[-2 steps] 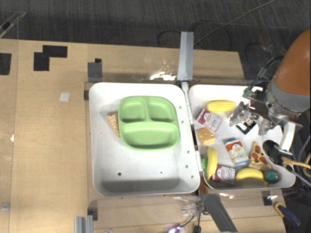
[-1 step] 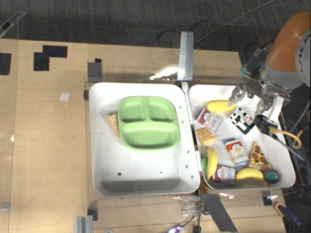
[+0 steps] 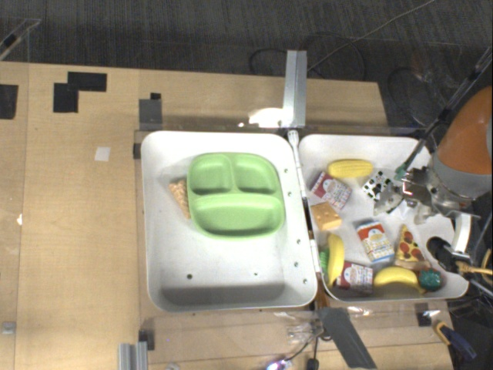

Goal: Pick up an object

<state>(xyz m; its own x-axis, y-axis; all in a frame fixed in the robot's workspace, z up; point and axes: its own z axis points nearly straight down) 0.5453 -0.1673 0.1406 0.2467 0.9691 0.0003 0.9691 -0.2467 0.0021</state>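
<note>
- Camera view, surface: light wood bench with black tape marks at upper left, a small white patch near the left side, metal brackets at the bin corners.
- A grey metal post stands at the back, on the seam between the two bins.
- Room: dark carpet behind the bench, a thin cable curving across it at upper right.
- Left bin: holds a green divided tray lying flat toward the back; a tan waffle-like piece touches the tray's left edge. Bin front is bare white.
- Right bin: corn cob at the back, red-and-white carton beside it, cheese-coloured block, upright banana along the left wall, second carton mid-bin, third carton at the front, second banana lying at the front, pizza slice, dark green round item at the front right corner.
- Arm enters from the right, orange band over the right bin's back edge.
- Gripper sits low in the right bin next to a black-and-white spotted item; cannot tell whether the claw is apart or together, or whether anything is in it.
</note>
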